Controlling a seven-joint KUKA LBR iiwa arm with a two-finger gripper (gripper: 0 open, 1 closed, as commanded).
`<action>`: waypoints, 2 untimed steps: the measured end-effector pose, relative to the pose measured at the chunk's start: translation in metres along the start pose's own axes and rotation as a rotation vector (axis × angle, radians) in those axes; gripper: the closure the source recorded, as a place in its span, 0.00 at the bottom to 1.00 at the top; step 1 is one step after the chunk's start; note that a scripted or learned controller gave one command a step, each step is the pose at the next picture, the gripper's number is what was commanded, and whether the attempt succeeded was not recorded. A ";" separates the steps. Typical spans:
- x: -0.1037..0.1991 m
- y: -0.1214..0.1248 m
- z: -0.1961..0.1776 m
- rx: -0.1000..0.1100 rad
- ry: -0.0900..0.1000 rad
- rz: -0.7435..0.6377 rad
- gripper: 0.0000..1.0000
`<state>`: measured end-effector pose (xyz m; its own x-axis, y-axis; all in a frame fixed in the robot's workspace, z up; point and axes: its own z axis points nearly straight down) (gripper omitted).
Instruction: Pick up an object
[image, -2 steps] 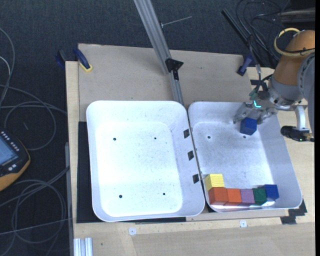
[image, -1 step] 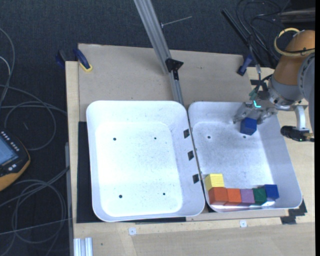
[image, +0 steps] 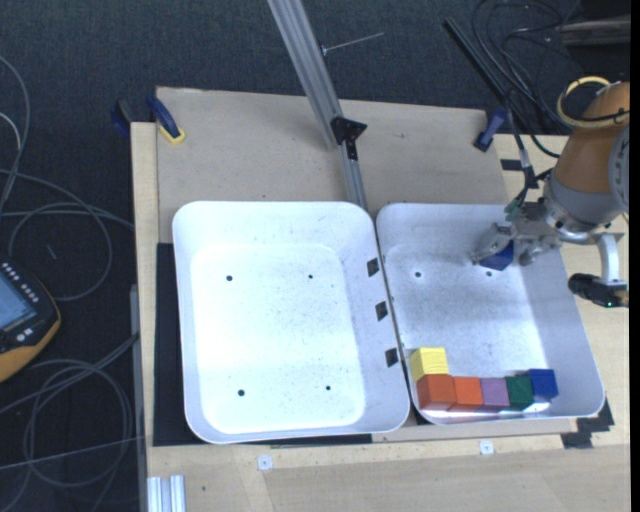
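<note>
Blocks (image: 482, 386) in right bin (image: 470, 310).

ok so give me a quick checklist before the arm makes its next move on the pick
1. Gripper over the right bin: ok, near its far side.
2. Something held: cannot tell; a blue object sits at the fingers, but the grasp is unclear.
3. Finger state: cannot tell.
4. Other targets located: ok; yellow block, orange block, purple block, green block and blue block line the near wall.
5. Gripper above that row: not ok, it is well away from them.
6. Room for fingers around the row: not ok, the blocks look packed together against the wall.
</note>
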<state>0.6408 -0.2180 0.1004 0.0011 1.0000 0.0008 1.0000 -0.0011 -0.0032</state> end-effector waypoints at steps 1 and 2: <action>0.000 0.002 -0.011 -0.005 -0.001 -0.002 1.00; 0.083 0.024 0.001 0.013 0.001 -0.007 1.00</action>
<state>0.6652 -0.1350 0.0989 -0.0061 1.0000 0.0020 0.9998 0.0061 -0.0162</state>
